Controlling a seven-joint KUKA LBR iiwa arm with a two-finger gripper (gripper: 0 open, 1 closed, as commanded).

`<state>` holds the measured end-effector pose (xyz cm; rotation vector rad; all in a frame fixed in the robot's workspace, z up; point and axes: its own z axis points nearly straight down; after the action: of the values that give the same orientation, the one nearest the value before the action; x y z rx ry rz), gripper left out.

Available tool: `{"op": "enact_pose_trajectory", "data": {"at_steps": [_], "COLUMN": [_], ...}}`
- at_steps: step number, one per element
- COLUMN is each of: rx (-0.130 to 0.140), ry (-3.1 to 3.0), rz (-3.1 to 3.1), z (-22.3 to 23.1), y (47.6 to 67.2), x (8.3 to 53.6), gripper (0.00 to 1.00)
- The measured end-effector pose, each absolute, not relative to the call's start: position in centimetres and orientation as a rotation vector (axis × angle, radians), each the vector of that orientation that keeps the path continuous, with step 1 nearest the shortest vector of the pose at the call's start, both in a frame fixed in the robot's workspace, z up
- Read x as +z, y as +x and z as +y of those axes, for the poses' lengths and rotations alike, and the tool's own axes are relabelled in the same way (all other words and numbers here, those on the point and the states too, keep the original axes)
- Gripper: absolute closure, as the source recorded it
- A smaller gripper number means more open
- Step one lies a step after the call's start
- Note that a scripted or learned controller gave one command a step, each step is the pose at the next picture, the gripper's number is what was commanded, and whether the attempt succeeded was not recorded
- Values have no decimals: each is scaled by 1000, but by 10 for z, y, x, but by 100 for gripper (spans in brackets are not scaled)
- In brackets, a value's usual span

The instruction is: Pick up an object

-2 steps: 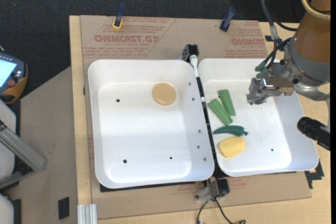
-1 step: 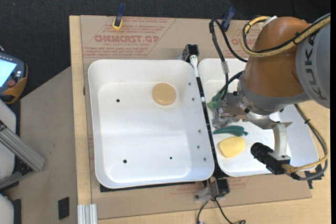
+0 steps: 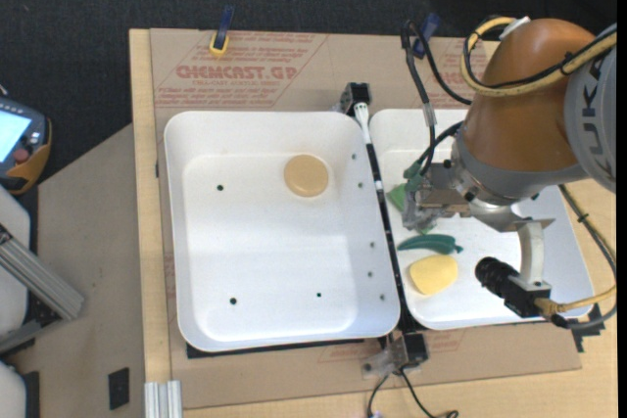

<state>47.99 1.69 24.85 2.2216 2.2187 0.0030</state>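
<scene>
A round tan disc (image 3: 307, 176) lies in the left bin (image 3: 196, 210), towards its back. In the right bin (image 3: 460, 308) a pale yellow lump (image 3: 432, 275) rests near the front left corner, with a dark green curved piece (image 3: 429, 243) just behind it. Another green piece (image 3: 399, 197) sits close to the bin's left wall, partly under the arm. My gripper (image 3: 427, 207) hangs low over the right bin, right above the green pieces. The wrist hides its tips.
The orange and grey arm covers most of the right bin's back half. A black bar (image 3: 370, 162) runs along the seam between the bins. Brown cardboard (image 3: 245, 64) lies under both bins.
</scene>
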Motion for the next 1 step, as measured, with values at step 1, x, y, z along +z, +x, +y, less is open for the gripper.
{"op": "enact_pose_trajectory", "data": {"at_steps": [1], "rx": [5], "ry": [2221], "rz": [2217], "z": [17], "y": [481], "x": [258], "gripper": [100]}}
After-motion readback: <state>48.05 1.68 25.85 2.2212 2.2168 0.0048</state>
